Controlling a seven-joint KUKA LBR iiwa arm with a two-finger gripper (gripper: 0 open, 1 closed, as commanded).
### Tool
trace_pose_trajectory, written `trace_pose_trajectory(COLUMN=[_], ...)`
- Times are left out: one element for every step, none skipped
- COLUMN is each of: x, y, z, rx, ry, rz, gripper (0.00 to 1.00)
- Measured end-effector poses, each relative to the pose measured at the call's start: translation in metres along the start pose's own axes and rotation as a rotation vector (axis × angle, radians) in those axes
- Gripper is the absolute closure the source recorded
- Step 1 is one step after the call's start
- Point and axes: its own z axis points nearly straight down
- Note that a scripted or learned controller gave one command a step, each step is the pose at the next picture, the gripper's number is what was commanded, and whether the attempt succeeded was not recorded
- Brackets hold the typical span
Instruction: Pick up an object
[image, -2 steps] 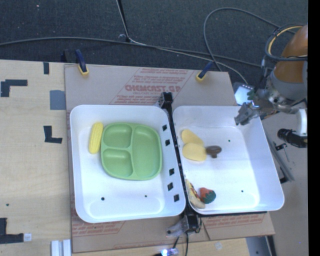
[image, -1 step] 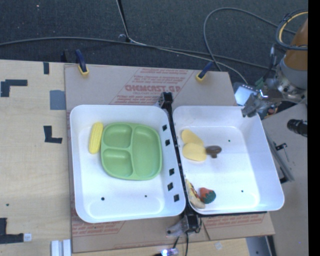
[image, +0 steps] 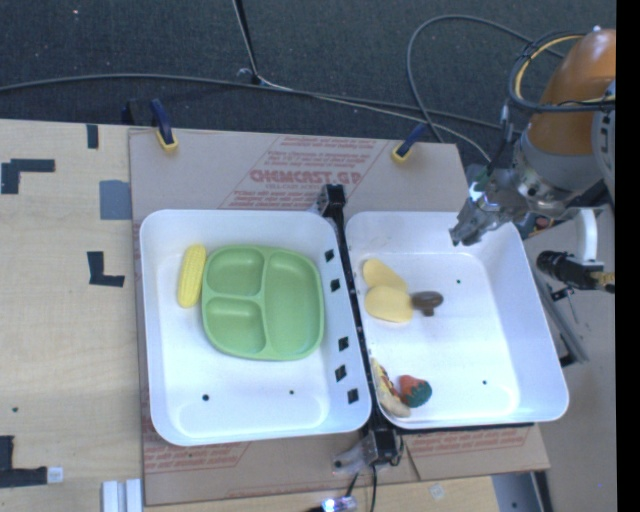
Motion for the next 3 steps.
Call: trace_pose_trajectory(x=[0.048, 0.095, 0.152], y=[-0.018, -0.039, -0.048], z=[0.013, 0.017, 0.008], rx=[0.001, 0.001, 0.0], ry=[0.0, 0.001, 0.001], rz=[0.0, -0.001, -0.003], gripper=[1.0, 1.0, 1.0])
